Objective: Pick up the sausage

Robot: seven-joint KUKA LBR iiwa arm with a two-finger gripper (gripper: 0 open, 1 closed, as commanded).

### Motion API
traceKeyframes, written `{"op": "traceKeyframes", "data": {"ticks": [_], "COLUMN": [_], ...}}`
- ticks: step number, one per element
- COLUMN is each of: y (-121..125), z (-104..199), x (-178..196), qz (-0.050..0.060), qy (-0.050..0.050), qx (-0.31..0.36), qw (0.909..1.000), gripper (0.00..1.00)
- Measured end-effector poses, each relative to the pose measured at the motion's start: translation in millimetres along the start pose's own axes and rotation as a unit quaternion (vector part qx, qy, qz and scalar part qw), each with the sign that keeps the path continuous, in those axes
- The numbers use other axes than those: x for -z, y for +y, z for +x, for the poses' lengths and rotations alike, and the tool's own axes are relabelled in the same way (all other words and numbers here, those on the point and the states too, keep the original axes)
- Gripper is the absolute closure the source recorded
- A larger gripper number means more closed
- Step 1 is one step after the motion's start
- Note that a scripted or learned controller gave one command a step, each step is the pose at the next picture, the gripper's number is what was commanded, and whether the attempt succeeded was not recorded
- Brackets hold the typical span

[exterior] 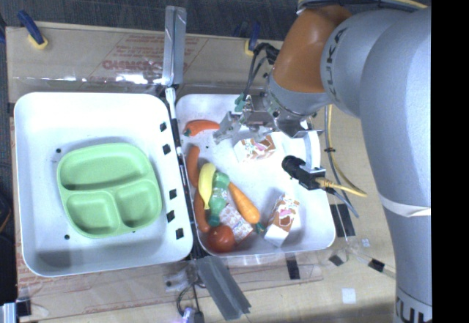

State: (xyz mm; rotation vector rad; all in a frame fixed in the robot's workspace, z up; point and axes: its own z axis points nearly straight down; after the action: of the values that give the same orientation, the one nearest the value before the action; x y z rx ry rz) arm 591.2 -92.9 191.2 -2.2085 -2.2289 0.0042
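Observation:
The sausage (193, 170) is a long reddish-brown piece lying along the left wall of the right bin (322, 237), partly under a yellow banana (207, 181). My gripper (236, 122) hangs over the bin's upper middle, above and to the right of the sausage's top end and apart from it. It is close to a small printed packet (256, 147). Nothing shows between the fingers.
Around the sausage lie an orange pepper-like piece (201, 126), a green item (220, 194), a carrot (245, 201), a tomato (220, 239), a mesh-wrapped item (236, 220) and a small carton (285, 214). The left bin (37, 116) holds a green divided tray (110, 190).

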Motion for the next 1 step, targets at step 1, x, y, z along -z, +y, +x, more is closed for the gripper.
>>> {"op": "traceKeyframes", "data": {"ticks": [1], "y": [65.7], "z": [-5.0], "x": [-73.3], "qz": [-0.001], "qy": [0.000], "qx": [-0.080], "qw": [0.9968], "gripper": [0.00]}}
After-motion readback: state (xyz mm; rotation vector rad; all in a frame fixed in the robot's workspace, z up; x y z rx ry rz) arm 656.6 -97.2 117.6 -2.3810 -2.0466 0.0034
